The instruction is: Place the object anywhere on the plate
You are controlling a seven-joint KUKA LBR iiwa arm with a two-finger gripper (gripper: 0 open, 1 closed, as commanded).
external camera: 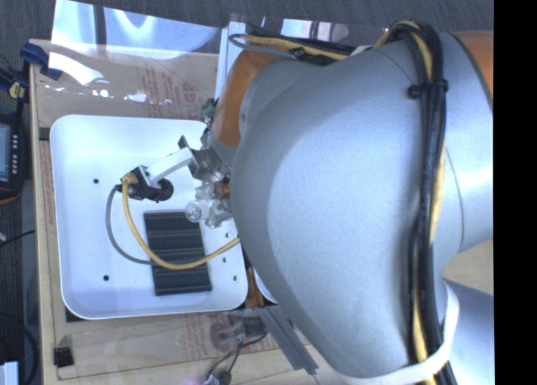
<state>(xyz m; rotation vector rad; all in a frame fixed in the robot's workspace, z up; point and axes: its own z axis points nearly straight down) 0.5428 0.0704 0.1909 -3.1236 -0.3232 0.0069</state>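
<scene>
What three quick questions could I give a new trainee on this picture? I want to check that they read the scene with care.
1. True or false: the grey arm hides most of the right bin.
2. What colour is the cable that loops over the left bin? A) yellow B) blue C) red
3. Fill in: the ribbed dark block lies in the ___ bin.

Key: 1 true; 2 A; 3 left
</scene>
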